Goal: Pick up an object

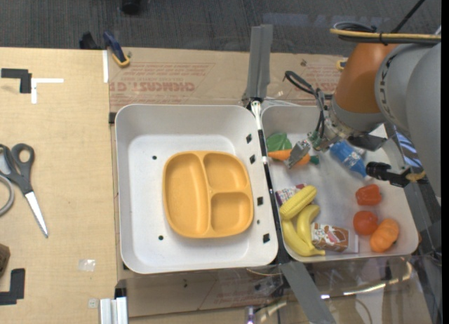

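Mirrored print on cardboard (168,81) behind the bins, unreadable. Arm (393,84) reaches from right; hand (303,153) low in right bin (330,116) over carrot (284,155), grip state unclear. Bananas (298,217) nearby.

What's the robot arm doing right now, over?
Gripper low in right bin, at the carrot. Grip unclear. Bananas, tomatoes lie nearby, untouched.

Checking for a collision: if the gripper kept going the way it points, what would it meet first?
Probably the orange carrot-shaped toy beside the green toy; the gripper points left and down at it, though depth is unclear.
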